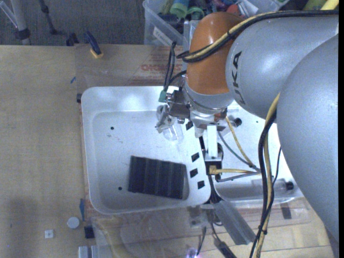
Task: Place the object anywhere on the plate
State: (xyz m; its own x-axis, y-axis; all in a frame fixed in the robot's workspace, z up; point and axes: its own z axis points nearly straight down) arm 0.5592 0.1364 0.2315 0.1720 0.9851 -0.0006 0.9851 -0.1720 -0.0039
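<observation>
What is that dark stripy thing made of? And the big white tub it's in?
The dark ribbed block looks like matte foam or rubber: no shine, soft grooves, though I can't be sure. The white bin looks like smooth glossy plastic, with light glinting off its rounded walls.

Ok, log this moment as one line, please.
gripper: over white bin, upper part | fingers: unclear | dark ridged plate: flat in bin, lower part, apart from gripper

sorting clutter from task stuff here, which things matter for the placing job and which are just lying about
Job:
- gripper
- dark ribbed plate
- white bin holding the plate

Lying about:
- box of coloured toys
- blue clip
- small grey disc
</observation>
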